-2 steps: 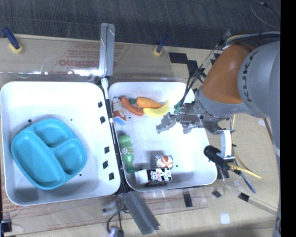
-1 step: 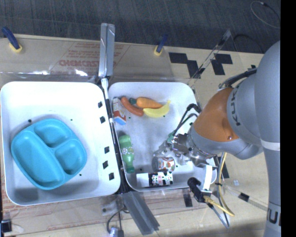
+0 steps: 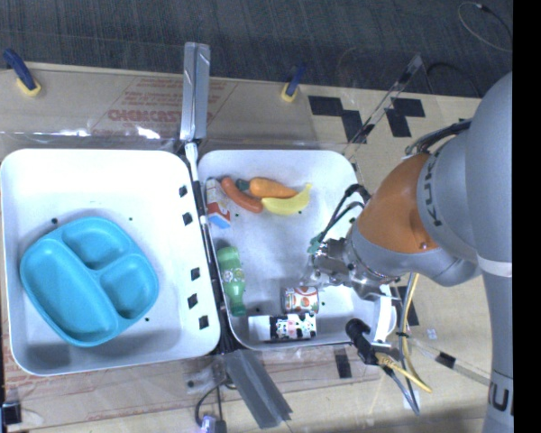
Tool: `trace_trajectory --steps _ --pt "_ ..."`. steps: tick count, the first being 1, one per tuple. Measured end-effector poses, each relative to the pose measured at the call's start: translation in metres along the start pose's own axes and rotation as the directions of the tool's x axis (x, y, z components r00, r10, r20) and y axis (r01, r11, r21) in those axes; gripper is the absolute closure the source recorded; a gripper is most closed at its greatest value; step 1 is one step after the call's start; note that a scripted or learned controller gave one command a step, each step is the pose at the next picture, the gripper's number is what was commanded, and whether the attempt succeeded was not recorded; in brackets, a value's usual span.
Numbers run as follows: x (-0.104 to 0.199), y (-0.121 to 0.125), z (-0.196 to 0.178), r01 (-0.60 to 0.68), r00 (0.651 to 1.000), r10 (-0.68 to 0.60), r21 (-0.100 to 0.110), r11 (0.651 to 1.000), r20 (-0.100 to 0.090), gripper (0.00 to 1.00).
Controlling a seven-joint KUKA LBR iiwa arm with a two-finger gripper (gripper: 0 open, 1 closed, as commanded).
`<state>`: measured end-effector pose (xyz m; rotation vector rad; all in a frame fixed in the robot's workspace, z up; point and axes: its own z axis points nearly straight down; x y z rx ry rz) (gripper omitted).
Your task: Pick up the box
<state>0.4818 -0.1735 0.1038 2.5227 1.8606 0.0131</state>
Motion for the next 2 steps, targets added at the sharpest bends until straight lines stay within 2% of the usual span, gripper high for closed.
trace_trajectory --steps 2 --pt "0.0012 0.0011 -0.0188 0.011 1.0 -0.011 -0.001 1.0 0.002 1.0"
